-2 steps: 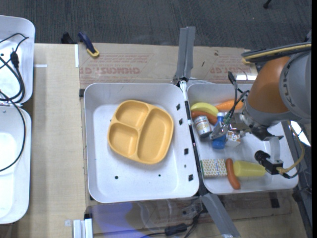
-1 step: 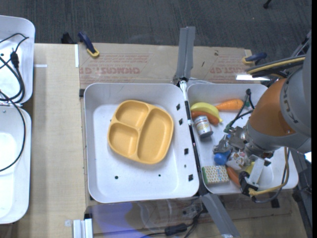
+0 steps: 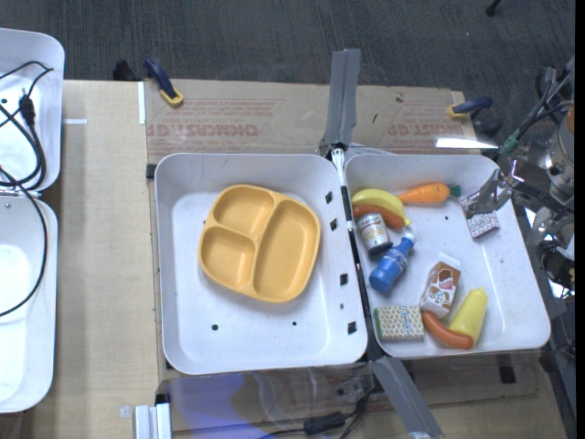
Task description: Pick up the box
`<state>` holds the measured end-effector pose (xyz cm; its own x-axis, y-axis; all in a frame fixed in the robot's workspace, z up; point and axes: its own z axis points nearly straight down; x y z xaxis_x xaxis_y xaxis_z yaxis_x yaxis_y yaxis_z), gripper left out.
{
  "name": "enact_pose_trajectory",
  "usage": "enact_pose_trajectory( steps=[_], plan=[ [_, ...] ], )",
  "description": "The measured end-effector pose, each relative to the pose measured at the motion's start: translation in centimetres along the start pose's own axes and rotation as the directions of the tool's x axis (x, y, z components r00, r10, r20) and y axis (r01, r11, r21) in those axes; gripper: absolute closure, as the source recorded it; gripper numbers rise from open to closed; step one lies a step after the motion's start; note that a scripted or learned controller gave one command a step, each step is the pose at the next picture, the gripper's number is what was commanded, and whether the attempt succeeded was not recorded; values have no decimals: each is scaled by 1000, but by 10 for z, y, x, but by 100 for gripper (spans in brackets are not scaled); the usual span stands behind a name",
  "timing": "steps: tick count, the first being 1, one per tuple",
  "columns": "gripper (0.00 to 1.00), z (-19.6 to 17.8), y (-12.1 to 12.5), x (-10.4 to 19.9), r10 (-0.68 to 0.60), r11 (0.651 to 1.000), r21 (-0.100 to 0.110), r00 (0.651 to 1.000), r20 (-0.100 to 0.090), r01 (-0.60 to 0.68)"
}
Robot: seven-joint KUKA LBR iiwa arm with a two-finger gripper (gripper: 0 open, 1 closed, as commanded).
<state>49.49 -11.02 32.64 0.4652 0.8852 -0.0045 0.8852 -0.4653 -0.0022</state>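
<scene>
Cardboard covers the bench, and the small spotted box (image 3: 483,224) lies to the right of the carrot (image 3: 423,193). The gripper (image 3: 484,199) sits right on top of that box, and I cannot tell if it is spread or pinching. This looks like the grabbing step; next it needs a tight squeeze and a lift straight up.

Small box (image 3: 483,223), right bin's far side

Both white bins (image 3: 174,273) look like smooth moulded plastic w/ a soft sheen, and the yellow divided plate (image 3: 260,242) is matt plastic, no glare. Bench (image 3: 101,245) reads as pale wood grain, brown printed cardboard (image 3: 274,122) behind is dull and papery. The box (image 3: 441,290) looks like printed card, slightly glossy; gripper (image 3: 489,195) is bare grey metal.
</scene>
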Motion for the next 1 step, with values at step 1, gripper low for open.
enact_pose_trajectory(
  steps=[1],
  plan=[
    [0, 52, -19, 0, -165, 986, 2, 986, -1, 165]
  ],
)
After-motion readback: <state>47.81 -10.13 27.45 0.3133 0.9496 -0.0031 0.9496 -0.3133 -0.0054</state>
